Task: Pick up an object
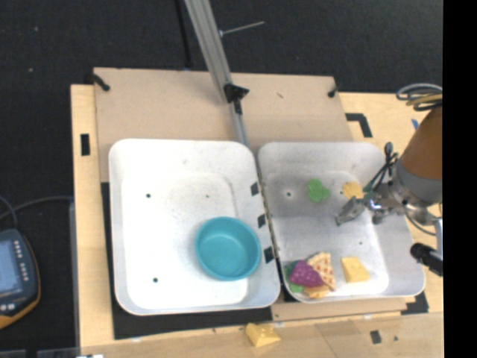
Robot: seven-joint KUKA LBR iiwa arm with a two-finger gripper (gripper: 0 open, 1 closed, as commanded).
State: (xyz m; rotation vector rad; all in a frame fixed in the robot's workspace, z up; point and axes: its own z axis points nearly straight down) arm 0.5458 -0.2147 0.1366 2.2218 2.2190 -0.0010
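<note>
The claw [356, 212] is hovering low in the right bin [298, 159], fingers apparently spread and gripping nothing, poised between a green piece [318, 192] and a yellow block [355, 269], likely targets. A blue bowl [227, 247] is sitting in the left bin [149, 162].

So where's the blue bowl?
The blue bowl sits in the left bin, near its front right corner, beside the divide from the right bin.
</note>
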